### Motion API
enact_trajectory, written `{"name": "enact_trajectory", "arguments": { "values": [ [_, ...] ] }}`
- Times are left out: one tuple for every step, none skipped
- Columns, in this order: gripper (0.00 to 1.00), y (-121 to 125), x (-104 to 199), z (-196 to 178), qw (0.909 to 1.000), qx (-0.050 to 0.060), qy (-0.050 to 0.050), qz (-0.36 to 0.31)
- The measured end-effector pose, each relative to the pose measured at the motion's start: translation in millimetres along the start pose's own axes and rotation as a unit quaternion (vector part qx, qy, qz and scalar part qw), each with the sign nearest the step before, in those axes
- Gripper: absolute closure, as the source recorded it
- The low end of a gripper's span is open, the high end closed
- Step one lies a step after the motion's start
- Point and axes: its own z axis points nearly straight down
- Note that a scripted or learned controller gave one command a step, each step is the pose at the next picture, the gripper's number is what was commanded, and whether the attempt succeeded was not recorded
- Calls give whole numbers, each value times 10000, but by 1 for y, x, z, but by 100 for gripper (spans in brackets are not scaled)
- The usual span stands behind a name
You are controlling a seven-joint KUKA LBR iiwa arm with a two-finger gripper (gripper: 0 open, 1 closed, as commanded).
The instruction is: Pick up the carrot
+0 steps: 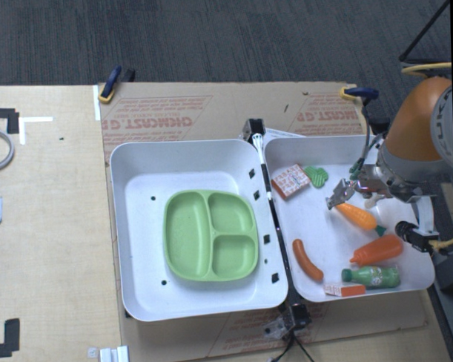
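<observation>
White right bin: carrot lies just below the fingers; their state unclear.

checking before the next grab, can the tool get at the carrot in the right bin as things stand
Probably yes. The tool is already at the upper end of the carrot in the right bin. The carrot lies apart from the orange-red toy below it, and nothing covers it.

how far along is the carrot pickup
Done: the claw has reached the right bin and sits at the upper end of the carrot. In hand: nothing clearly; the carrot lies on the bin floor. Left: grip and lift it.
</observation>
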Motion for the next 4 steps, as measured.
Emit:
{"name": "enact_trajectory", "arguments": {
  "values": [
    [100,1,-1,-10,10000,-8,-3,12],
    [0,1,-1,-10,10000,-7,-3,10],
    [0,-34,35,11,9986,1,1,-530],
    [100,-33,35,2,9987,-10,-2,-519]
  ]
}}
